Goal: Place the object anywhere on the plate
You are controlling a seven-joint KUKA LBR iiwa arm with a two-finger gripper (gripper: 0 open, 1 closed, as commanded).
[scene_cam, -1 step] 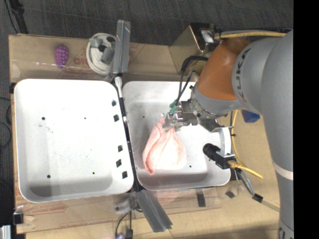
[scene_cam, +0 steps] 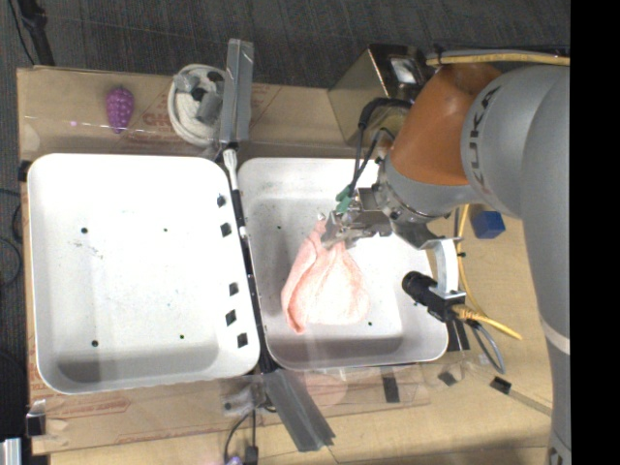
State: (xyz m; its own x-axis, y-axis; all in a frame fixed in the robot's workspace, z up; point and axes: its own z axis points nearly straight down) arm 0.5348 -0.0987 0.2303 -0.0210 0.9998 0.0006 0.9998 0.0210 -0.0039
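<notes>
Plate — top edge under end effector

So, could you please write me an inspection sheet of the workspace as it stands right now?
Surface: bench bears two white bins, left bin and right bin, side by side.
Job's things: pink plate lies in the right bin; the object to be placed cannot be told apart.
Clutter: purple item and a white roll on the bench behind the left bin.
Gripper: gripper sits at the plate's far edge; finger state cannot be told.
Cables: dark cables run down the wrist; a yellow cable lies right of the right bin.
Surroundings: dark floor beyond the bench; a blue item by the arm.
</notes>
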